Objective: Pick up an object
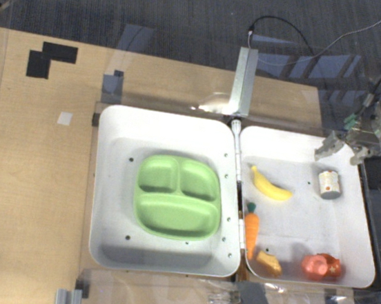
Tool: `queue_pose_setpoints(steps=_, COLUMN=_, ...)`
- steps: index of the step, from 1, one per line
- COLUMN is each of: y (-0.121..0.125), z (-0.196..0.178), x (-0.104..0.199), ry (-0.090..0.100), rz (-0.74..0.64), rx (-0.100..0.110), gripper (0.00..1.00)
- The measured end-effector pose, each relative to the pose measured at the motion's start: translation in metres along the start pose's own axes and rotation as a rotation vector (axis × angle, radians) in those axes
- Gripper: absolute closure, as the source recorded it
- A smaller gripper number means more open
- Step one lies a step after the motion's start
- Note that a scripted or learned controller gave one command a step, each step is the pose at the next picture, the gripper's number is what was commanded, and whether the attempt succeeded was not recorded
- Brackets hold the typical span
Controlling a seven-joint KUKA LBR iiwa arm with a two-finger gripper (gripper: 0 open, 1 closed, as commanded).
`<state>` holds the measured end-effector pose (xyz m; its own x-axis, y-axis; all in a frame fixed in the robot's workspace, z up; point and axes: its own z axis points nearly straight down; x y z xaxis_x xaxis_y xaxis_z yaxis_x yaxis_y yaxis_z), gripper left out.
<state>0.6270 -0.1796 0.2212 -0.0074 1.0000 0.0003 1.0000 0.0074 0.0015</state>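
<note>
From the fixed overhead camera, the two-finger gripper (342,148) hangs over the far right corner of the right-hand shallow white bin (368,227), its two pale fingers (325,146) spread apart with nothing between them, so it is open and holds nothing. The nearest candidate for a pick is the small white cylindrical can with a grey end (329,184), which lies on the bin floor just on the near side of the gripper and almost directly beneath the gap between the fingers; it appears to rest on its side with its long axis running roughly from the far edge toward the near edge. Judging from that, the coming move turns on a short shift toward the viewer and a descent, with the fingers set across the can's short width rather than along its length. The curved yellow plastic banana (269,186) lies farther to the view's left, its long axis slanting across the bin. The orange carrot with a green top (250,233) lies along the dividing wall, the small orange-brown block (268,264) and the red rounded toy fruit (320,266) sit by the near edge, all well apart from the gripper. The green three-compartment plastic tray (178,196) rests in the left-hand bin (114,173).
</note>
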Motion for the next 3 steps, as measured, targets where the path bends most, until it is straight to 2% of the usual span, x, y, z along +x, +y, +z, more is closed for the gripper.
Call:
queue_pose_setpoints(steps=1, y=0.026, z=0.128, x=0.048, ry=-0.001, rz=0.037, rx=-0.003, gripper=0.0)
queue_pose_setpoints(steps=2, y=0.044, z=0.093, x=0.041, ry=-0.001, rz=-0.017, rx=-0.002, gripper=0.0)
queue_pose_setpoints(steps=3, y=-0.012, z=0.133, x=0.08, ry=-0.003, rz=-0.145, rx=-0.011, gripper=0.0)
